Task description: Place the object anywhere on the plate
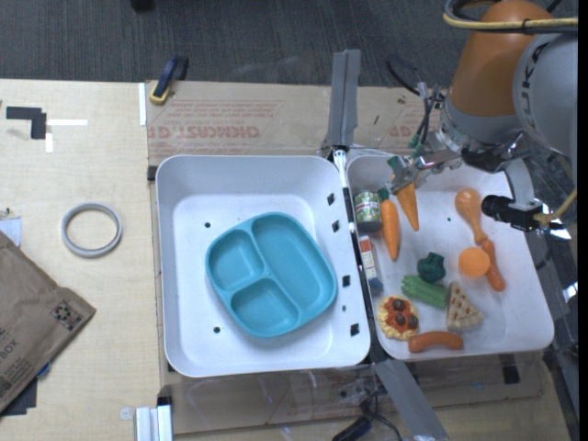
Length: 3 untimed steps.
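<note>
A blue three-section plate (271, 274) lies in the left bin (184, 209). My gripper (407, 175) hangs over the back left of the right bin (524, 333), shut on the top end of an orange toy carrot (408, 209) that points down toward the bin floor. The carrot's green top pokes out just left of the fingers. A second, longer carrot (390, 231) lies right beside it on the left. The arm reaches in from the upper right.
The right bin also holds a small green-labelled can (367, 208), an orange spoon-like piece (469, 205), an orange ball (474, 262), green vegetables (424, 283), a pizza slice (399, 315), a sandwich wedge (462, 309) and a sausage (436, 341). A tape ring (92, 229) lies on the bench at left.
</note>
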{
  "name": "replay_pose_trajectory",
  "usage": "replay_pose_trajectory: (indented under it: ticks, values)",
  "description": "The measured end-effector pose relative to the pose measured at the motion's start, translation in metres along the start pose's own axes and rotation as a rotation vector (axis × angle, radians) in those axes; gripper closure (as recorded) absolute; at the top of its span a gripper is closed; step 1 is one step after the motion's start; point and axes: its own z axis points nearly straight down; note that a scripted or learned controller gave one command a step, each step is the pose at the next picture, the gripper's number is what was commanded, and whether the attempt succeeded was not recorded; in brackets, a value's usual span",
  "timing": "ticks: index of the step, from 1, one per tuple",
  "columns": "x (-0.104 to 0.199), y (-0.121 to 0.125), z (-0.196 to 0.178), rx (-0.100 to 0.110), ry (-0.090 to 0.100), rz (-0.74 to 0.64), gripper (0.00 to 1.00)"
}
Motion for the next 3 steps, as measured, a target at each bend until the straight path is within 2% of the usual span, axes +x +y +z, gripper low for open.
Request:
replay_pose_trajectory:
  ticks: [1, 2, 3]
  values:
    - [0.093, -0.023, 0.001, 0.002, 0.0, 0.024, 1.0]
    - [0.17, -0.025, 0.001, 0.003, 0.001, -0.339, 1.0]
    - [0.17, -0.025, 0.001, 0.003, 0.0, -0.338, 0.0]
